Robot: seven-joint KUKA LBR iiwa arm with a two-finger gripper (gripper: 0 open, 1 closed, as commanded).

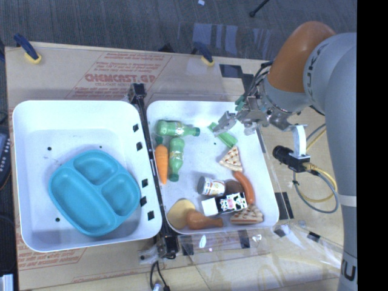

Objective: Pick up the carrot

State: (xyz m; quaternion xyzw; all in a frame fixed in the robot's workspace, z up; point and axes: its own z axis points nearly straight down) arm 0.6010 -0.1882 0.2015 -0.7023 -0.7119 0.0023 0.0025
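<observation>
jaws [225, 123] grasping a green item [227, 137]; carrot [161, 163] lies below cardboard [121, 71] printed "chemcast".

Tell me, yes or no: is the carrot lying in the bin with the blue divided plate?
No. The carrot lies in the right bin, against its left wall, while the blue divided plate sits in the left bin.

place: robotics lab or test cell | evidence: brown protective sheet [91, 71] clamped [27, 48] over the bench at upper left | two white bins [36, 120] | loose cables [315, 180] at right | grey carpet [121, 11] along top
</observation>
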